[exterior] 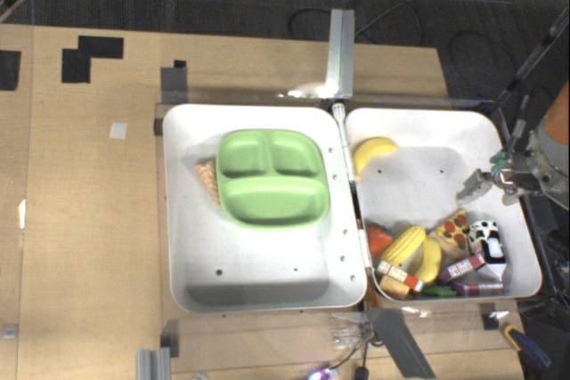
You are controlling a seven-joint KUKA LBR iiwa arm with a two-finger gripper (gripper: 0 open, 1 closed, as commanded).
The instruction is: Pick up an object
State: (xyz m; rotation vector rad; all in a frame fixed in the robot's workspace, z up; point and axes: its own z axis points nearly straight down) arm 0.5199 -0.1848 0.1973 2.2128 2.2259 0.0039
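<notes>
Grey tool [488, 183] | above right bin [419, 157] | nothing visibly held

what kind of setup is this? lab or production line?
Most likely a lab bin-picking rig: two white bins on a wooden bench, toy food such as a banana and a green divided plate, loose cables on carpet, and the claw over the right bin.

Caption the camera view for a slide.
Gripper hovers over right bin beside piled toys; green tray fills left bin.
</notes>
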